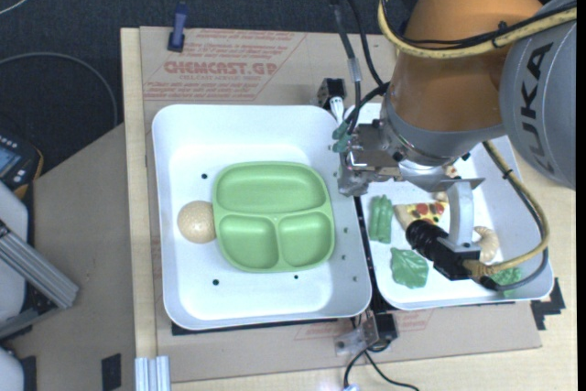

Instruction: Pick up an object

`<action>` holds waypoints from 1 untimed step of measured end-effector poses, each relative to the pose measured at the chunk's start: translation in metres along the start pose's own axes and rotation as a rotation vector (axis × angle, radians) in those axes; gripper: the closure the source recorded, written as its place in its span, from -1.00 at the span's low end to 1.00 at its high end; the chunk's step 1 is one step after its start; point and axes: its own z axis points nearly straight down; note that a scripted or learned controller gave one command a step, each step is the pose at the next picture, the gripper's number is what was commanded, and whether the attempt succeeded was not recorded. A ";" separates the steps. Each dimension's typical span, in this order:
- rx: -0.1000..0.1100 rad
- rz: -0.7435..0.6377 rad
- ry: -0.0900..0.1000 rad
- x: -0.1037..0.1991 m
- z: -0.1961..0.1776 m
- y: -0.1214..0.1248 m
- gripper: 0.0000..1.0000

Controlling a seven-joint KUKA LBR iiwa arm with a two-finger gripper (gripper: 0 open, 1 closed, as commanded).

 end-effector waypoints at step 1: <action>-0.011 0.009 -0.001 -0.063 -0.102 0.001 1.00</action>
